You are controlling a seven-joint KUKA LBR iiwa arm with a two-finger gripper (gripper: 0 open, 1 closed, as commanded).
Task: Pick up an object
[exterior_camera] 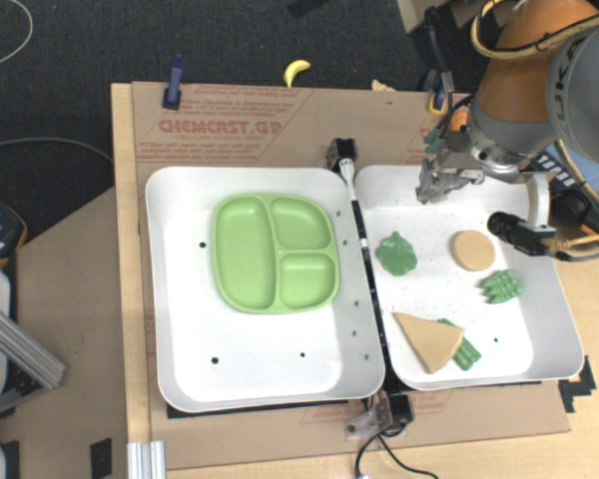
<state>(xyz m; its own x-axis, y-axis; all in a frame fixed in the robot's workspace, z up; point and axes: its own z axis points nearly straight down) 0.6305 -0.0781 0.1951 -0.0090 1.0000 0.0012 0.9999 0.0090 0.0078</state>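
Note:
My gripper (441, 186) hangs over the back part of the right bin (554, 352), with nothing seen between its fingers. Below it in that bin lie a green leafy toy (396, 253), a round tan cookie (473, 250), a small green ridged piece (500, 286) and a tan wedge (428, 341) resting against another green piece (464, 352). The gripper is up and right of the leafy toy, apart from it.
The left bin (180, 347) holds a light green divided plate (276, 252). A black clip (341, 154) sits at the back where the bins meet. The orange-banded arm (529, 58) reaches in from the upper right. Both bins rest on cardboard (230, 118).

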